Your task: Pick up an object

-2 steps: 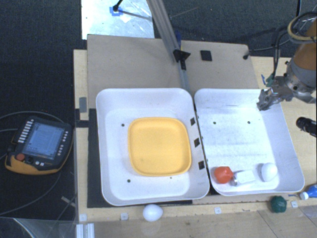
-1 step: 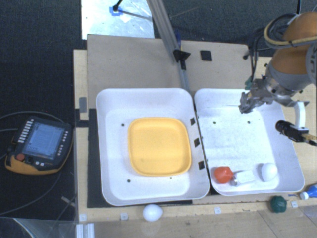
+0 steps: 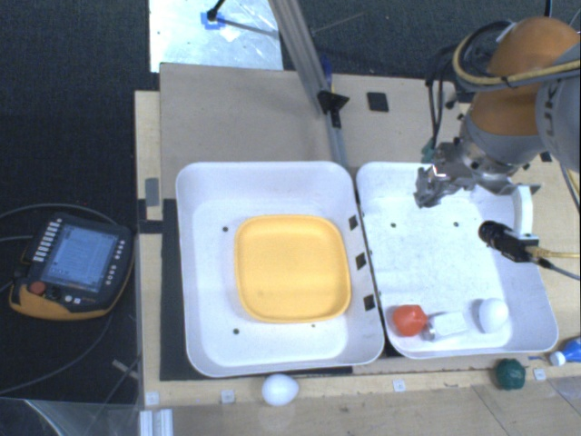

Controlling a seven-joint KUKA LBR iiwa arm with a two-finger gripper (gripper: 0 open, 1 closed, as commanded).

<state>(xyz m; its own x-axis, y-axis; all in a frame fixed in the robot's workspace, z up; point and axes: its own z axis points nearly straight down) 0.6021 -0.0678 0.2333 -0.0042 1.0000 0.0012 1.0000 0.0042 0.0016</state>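
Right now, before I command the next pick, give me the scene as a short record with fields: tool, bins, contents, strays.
tool: above the right bin's far part, nothing visible between its fingers
left bin: holds a yellow plate
right bin: red object, white ball and a small white item between them, all along the near edge
strays: white egg-shaped object and dark green ball on the bench outside the bins

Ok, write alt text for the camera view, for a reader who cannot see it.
The gripper hangs over the right bin's far left part, carrying nothing. At that bin's near edge lie a red object and a white ball; the left bin holds a yellow plate.
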